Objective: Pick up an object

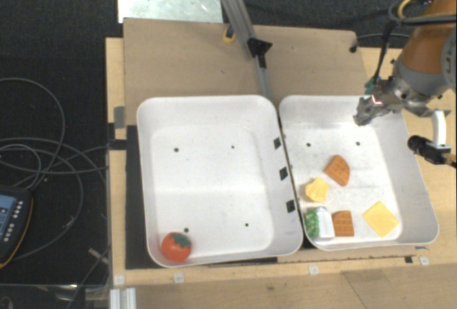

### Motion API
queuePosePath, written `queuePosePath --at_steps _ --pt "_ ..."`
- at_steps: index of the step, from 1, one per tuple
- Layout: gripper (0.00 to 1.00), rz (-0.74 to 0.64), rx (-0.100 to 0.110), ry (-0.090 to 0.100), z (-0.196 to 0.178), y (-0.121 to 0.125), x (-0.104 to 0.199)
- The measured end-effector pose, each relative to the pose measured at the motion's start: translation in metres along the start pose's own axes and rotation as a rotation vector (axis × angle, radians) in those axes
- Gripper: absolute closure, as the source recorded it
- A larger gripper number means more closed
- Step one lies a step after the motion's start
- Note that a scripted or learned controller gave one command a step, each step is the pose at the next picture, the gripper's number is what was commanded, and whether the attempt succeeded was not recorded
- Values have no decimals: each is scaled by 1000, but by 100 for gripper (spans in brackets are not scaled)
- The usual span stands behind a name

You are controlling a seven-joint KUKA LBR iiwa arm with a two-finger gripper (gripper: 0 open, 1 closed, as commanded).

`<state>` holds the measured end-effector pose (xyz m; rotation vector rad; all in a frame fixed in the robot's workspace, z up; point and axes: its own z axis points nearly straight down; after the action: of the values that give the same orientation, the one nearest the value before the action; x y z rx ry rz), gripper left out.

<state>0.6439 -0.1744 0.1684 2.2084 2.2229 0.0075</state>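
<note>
Tool (365, 115) sits over the far right corner of the right bin (410, 172); can't tell its state. Near end of that bin: two waffle pieces (338, 170) (343, 223), two yellow cheese pieces (317, 190) (380, 218), green-white item (315, 223). Tomato (176, 247) in left bin (207, 111), near-left corner.

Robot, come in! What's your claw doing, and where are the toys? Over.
Gripper over right bin's far edge, holding nothing seen. Waffle pieces, cheese lie nearer the front. Tomato in left bin. Nothing blocking.
</note>
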Motion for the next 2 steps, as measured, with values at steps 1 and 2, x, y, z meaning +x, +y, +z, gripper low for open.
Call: queuePosePath --at_steps 1,2 --pt "100 -1 1 1 -51 3 9" --pt "100 0 5 1 -63 4 9"
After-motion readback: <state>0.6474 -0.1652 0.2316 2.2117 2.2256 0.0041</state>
